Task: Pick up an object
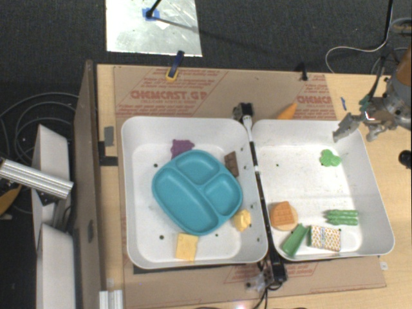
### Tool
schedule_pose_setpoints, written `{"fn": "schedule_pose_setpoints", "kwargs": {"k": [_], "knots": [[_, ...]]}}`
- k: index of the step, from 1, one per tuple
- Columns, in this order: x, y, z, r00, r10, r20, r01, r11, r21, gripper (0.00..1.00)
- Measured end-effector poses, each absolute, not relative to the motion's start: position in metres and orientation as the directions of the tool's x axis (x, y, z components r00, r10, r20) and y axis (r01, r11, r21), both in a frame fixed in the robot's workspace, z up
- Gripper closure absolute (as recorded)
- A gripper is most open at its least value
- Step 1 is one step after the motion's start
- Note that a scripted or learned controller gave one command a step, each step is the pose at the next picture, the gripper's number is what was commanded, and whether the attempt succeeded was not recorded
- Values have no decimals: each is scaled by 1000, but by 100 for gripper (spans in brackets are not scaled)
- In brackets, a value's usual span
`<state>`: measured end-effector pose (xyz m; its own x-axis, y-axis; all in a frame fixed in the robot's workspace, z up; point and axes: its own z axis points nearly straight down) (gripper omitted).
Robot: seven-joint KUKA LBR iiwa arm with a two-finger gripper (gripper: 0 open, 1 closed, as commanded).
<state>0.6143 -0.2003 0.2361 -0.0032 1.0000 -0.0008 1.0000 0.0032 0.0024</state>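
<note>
Claw hangs over the right white bin's far right rim; finger spread cannot be told, nothing seen held. Just left and nearer lies a green leafy toy. Farther left, the other bin holds a teal divided plastic tray. Cardboard beyond reads "CHEMCAST".

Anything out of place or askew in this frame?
Yes: an orange carrot-like piece lies on the cardboard behind the right bin, outside both bins. The teal divided tray sits skewed in the left bin, with small items around it.
</note>
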Motion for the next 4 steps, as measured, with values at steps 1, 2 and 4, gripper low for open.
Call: {"fn": "schedule_pose_setpoints", "kwargs": {"k": [1,2,4], "knots": [[642,-206,172,-6,1000,-1,1000,6,1,0],[639,-206,102,-3,1000,1,1000,3,-4,0],[655,-207,195,-5,1000,-3,1000,5,7,100]]}}
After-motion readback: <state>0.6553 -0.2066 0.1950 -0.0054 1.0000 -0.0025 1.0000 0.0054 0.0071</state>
